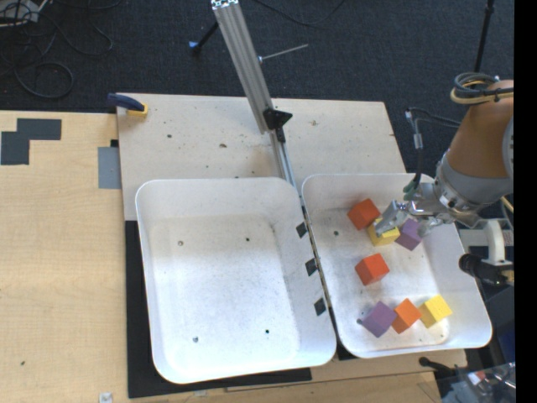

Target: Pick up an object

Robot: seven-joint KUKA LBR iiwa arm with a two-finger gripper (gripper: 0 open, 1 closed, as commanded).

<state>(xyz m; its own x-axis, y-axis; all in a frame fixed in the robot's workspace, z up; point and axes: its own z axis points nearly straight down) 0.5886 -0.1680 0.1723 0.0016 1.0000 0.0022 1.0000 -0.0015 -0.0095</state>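
From the camera view, the arm reaches in from the right and its gripper is low over the upper part of the right bin, right at a small yellow cube. The cube sits on the bin floor, with a purple cube touching or just beside it on the right and an orange cube near it on the upper left. At this slant the fingers blur into the cube, so I cannot tell how far apart the jaws stand or whether they have closed on anything; the yellow cube may lie between them, but that is not plain.

As for progress, the pick looks unfinished. The gripper is down at the blocks, yet nothing is seen lifted clear of the bin, so the grasp, if any, and the lift are left to do.

The yellow cube is small, sharp-edged and bright, partly covered by the gripper. Crowding from the purple cube could spoil a clean grip.

Elsewhere in the right bin lie a second orange cube near the middle and, along the lower edge, a row of purple, orange and yellow blocks. The left bin holds no blocks.
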